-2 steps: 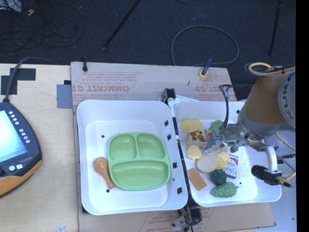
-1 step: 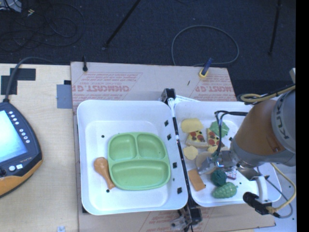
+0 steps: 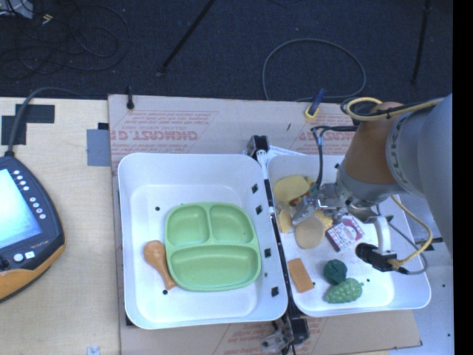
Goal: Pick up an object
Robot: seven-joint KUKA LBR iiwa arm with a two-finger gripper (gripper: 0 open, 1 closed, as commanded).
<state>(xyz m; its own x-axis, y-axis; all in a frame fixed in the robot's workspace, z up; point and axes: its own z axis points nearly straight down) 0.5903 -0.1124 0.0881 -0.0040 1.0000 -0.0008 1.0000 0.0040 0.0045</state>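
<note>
From the camera view above the surface, two shallow white bins sit side by side. The left white bin (image 3: 137, 191) holds a pale green divided plastic plate (image 3: 212, 245) with a tan drumstick-shaped toy (image 3: 158, 260) touching its left edge. The right white bin (image 3: 414, 293) carries the clutter: a yellow rounded toy food piece (image 3: 290, 188) at the far end, a beige oval toy (image 3: 309, 234) just below it, a red-and-white small packet (image 3: 344, 234) to that oval's right, an orange rectangular block (image 3: 300, 274) near the divider, a dark green round toy (image 3: 335, 271), and a light green bumpy cluster like grapes (image 3: 344, 291) at the near edge.

The grey arm with the orange band reaches in from the right, and the gripper (image 3: 309, 211) hangs low over the far half of the right bin, between the yellow piece and the beige oval. How the jaws stand cannot be told; cables and the wrist body hide them, and nothing is visibly held.

As I judge it, the nearest candidates are the yellow piece, just beyond the jaws towards the far wall, and the beige oval directly on the near side. The oval's long axis runs roughly front to back, so a grasp across its short width looks the likelier fit.
</note>
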